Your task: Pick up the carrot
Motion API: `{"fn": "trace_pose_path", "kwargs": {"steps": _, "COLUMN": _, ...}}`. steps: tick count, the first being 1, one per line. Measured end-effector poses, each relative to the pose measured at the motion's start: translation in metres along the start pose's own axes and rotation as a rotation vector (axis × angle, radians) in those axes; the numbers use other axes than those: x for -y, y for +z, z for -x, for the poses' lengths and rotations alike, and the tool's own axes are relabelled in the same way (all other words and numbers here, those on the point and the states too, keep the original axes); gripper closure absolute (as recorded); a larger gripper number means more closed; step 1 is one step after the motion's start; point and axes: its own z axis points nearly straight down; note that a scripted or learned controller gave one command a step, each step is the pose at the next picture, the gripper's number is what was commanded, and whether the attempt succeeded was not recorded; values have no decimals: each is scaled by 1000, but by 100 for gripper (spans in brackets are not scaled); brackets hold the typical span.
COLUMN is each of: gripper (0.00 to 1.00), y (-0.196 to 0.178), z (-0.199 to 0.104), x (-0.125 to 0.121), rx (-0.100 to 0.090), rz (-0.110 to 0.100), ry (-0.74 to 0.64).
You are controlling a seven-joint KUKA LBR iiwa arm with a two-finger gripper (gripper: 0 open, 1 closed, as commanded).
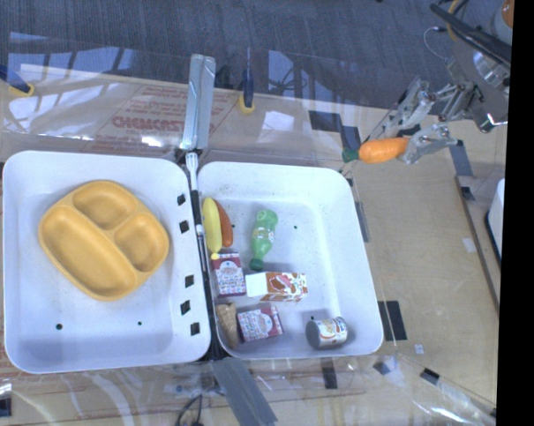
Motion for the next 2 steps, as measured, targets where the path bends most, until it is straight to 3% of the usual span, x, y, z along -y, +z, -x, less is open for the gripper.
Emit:
{"fn": "trace_pose_path", "kwargs": {"steps": 1, "gripper": 100, "y": 1, "z": 21, "x": -51, "rx": -4, "rz": 3, "ry": -79}}
{"fn": "trace_pose_path", "kwargs": {"steps": 2, "gripper": 100, "y": 1, "z": -10, "x": -1, "rx": -6, "rz": 2, "ry": -47}}
